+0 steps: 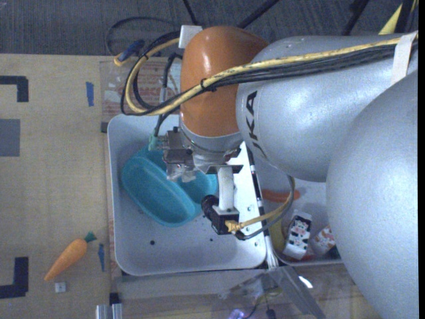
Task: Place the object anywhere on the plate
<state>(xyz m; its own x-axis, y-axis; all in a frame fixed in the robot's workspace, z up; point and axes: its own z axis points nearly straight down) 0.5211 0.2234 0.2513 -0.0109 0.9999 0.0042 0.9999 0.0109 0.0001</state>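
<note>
The arm [285,98] reaches in from three o'clock and hangs over the left white bin [133,244]; its orange band sits at about twelve o'clock above the blue plate [156,191], which lies tilted in the bin's nine-o'clock half; the gripper [179,171] is down at the plate's upper-right rim, at roughly one o'clock of the plate, and whether the claw is released, clenched, or carrying anything I cannot tell, since the wrist hides it from above.

No item is visibly lying on the bare blue surface of the plate; a toy carrot [66,258] lies on the bench outside the bin, at about seven o'clock from the plate and well apart from it; a small black-and-white figure [299,234] and other small items rest in the right bin, at about four o'clock from the gripper; which of these is the object meant, I cannot say.

Judging by the pose, the step in hand looks like the arrival over the plate, either to release or just after a try; the next move calls for a clear drop within the plate's rim, then a straight lift away so nothing gets dragged off.
</note>
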